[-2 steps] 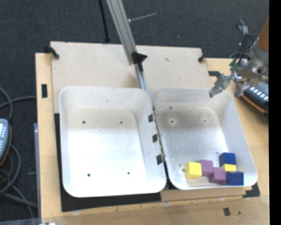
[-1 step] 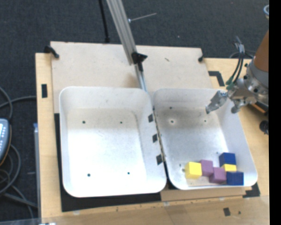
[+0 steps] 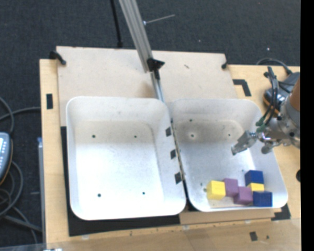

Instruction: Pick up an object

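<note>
- My gripper (image 3: 254, 143): over the right bin (image 3: 199, 114), near its right wall, fingers spread, holding nothing.
- Blocks, clustered in that bin's near right corner: yellow block (image 3: 216, 189), purple blocks (image 3: 237, 190), blue blocks (image 3: 257, 188).
- Cluster runs left to right along the near wall.
- Left bin (image 3: 120, 156) alongside.
</note>
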